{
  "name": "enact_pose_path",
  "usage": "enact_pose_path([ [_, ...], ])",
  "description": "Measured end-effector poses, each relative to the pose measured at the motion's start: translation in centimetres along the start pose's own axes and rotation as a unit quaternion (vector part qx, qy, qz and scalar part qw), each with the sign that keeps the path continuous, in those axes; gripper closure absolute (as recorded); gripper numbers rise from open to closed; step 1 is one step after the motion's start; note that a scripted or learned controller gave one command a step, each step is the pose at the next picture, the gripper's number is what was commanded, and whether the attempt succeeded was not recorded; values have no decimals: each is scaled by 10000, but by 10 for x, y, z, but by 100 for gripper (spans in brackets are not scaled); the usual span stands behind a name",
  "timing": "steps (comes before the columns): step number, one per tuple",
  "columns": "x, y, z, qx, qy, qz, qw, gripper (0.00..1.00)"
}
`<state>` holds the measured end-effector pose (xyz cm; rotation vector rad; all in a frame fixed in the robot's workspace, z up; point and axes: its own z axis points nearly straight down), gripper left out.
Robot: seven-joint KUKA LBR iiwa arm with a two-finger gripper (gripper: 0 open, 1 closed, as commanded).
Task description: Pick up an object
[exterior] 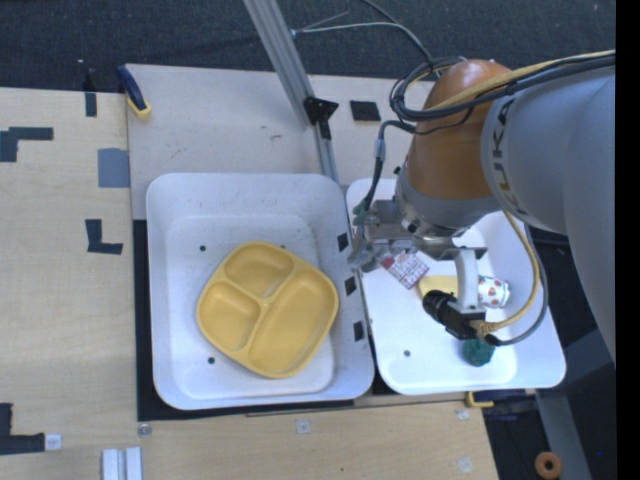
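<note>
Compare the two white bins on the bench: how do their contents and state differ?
The left bin holds one yellow divided plate and stands in open view; the right bin holds several small items, including a teal one, and the arm hangs over it. Both are shallow and white.

Left bin (170, 298) mostly taken by a yellow divided plate (268, 308), with bare floor along its back and left sides. Right bin (530, 368) crowded: arm (470, 158) overhangs its back, and a red-white packet (407, 268), yellow item (438, 290), white ball (492, 291), teal piece (477, 353) cluster mid-bin. Front-left corner bare.
</note>
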<state>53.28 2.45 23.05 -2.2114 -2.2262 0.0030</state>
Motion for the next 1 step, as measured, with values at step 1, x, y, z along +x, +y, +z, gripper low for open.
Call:
enact_pose_path([
  [1, 47, -4, 7, 0, -2, 2, 10000, 100],
])
